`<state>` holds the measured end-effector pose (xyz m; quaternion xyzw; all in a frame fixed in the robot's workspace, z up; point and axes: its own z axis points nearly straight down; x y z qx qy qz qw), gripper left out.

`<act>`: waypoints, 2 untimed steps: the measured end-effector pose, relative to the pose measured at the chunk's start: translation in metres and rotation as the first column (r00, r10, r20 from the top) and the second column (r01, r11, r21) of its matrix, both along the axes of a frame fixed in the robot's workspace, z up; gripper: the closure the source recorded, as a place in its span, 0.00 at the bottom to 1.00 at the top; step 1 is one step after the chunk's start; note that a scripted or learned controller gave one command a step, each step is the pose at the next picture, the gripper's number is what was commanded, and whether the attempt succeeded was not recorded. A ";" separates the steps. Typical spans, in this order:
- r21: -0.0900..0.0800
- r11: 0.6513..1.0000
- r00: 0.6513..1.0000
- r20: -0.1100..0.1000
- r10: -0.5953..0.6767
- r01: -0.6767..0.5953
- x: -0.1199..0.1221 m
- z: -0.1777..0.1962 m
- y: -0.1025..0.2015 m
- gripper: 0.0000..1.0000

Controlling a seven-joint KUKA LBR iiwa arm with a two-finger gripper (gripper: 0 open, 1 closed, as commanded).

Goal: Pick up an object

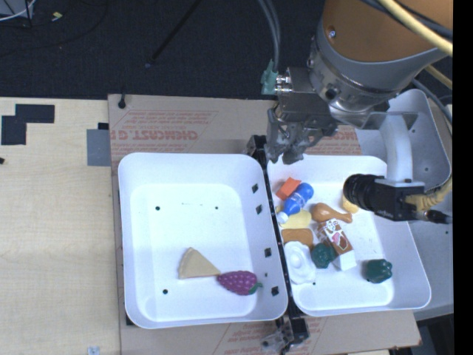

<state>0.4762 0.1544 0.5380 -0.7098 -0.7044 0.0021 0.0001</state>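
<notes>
**Two white bins, ten toys, gripper above the divide**

Two shallow white plastic bins sit side by side on a brown cardboard sheet (185, 120), and we take the black clipped seam (267, 220) between them as our landmark. Left of the seam, the left bin (140, 191) holds two things: one tan wedge-shaped toy slice (195, 265) and, nearer the seam, one purple toy grape bunch (238, 282).

Right of the seam, the right bin (403, 291) holds a huddle that we count as eight pieces: one orange block (289, 187), one blue-and-white bottle-shaped toy (296, 197), one pale yellow piece (299, 220), one brown toy drumstick (329, 213), one orange-brown bun-like piece (297, 236), one white rounded toy (297, 261), one small printed carton (337, 240) and one dark teal lump (322, 255) touching it. One dark green toy vegetable (378, 271) lies apart, farthest from the seam.

One grey two-finger gripper (290, 154) hangs at the far end of the seam, above the huddle. We cannot tell how far apart its tips stand; we see nothing between them.
</notes>
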 end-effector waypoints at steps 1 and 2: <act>-0.004 1.000 1.000 -0.013 0.014 -0.014 -0.003 -0.205 0.092 1.00; 0.003 1.000 1.000 0.009 0.006 -0.006 0.073 -0.136 0.089 1.00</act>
